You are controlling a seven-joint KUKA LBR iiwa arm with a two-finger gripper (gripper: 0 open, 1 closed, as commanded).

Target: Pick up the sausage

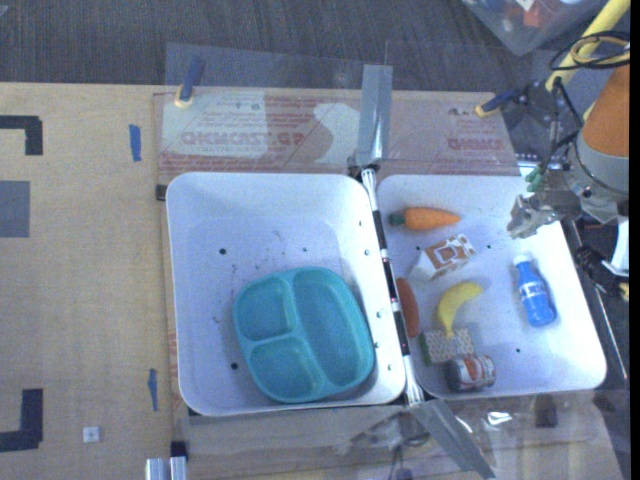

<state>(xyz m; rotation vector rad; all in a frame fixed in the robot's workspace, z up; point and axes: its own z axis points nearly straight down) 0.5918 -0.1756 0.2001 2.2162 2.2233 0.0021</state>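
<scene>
sausage (407, 306) | right bin (590, 358), left wall | long axis near-to-far

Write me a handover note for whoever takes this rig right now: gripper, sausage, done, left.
Gripper: hovering over the upper right corner of the right bin, nothing visible between its fingers; open or shut can't be told from this view.
Sausage: lying along the right bin's left wall, just below the carrot and left of the banana.
Other items in that bin: small carton, blue bottle, can. Left bin holds a teal divided tray.
Done: nothing yet; sausage not picked.
Left: cross the bin to the left wall, descend, grasp, lift. The wall is close, so likely a tight grasp.
</scene>
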